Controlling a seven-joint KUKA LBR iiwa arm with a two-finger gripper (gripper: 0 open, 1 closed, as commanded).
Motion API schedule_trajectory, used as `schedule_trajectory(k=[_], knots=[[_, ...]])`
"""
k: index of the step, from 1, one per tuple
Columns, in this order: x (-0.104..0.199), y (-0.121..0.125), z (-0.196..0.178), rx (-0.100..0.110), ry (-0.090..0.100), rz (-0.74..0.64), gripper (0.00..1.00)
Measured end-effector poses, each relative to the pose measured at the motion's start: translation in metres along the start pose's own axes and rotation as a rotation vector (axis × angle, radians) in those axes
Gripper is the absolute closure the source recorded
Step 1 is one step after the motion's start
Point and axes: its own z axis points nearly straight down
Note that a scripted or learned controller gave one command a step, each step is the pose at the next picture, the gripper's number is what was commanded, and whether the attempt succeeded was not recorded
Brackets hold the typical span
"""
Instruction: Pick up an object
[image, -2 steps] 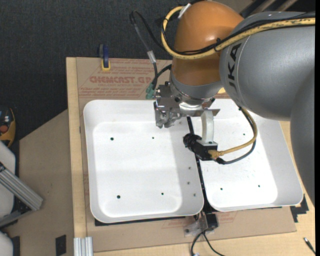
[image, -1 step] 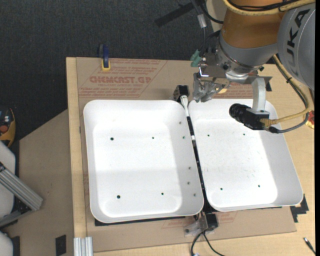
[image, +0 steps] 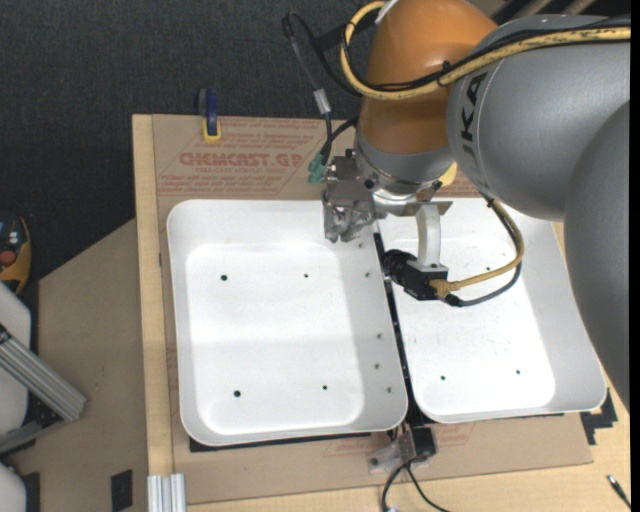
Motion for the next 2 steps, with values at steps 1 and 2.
schedule_trajectory(k=[1,2], knots=[[-0.022,0.0,-0.024,-0.014,0.0,0.006,1.0],[-0.037,-0.016,-0.062,-0.015,0.0,0.006,1.0]])
